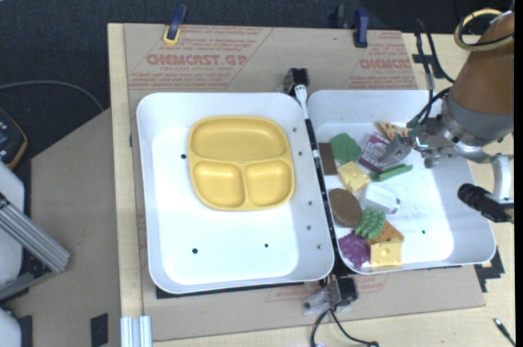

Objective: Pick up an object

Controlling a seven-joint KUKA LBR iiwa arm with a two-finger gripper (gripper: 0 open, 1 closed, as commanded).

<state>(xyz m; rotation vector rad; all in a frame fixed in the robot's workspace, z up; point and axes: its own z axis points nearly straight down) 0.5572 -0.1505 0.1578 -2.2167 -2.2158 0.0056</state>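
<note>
Camera view, from above and at a slant.

1. Bench [122,174]: tan board printed in red letters, with a yellow clamp [172,33] and a blue clamp [360,25] on its far edge.
2. Left bin [163,255]: shallow and white. Inside it lies a yellow divided plate [241,162] with three compartments, set toward the far half of the bin.
3. Right bin [458,243]: shallow and white, touching the left bin along a black seam. Its contents are clustered in the bin's left half:
 - green piece [345,148] at the far end;
 - purple-and-white packet [376,149] just beside it;
 - long green piece [394,171];
 - pale yellow block [353,175];
 - white piece [378,197];
 - brown oval [346,208];
 - green knobbly piece [372,221];
 - purple piece [354,247] touching a yellow block [386,255] at the near edge.
4. My arm [486,84]: comes in from the right, orange band above grey wrist, over the right bin.
5. My gripper [406,140]: low over the far part of the pile, at the packet and the long green piece. Whether it is spread or closed I cannot tell, nor whether it touches either item.
</note>
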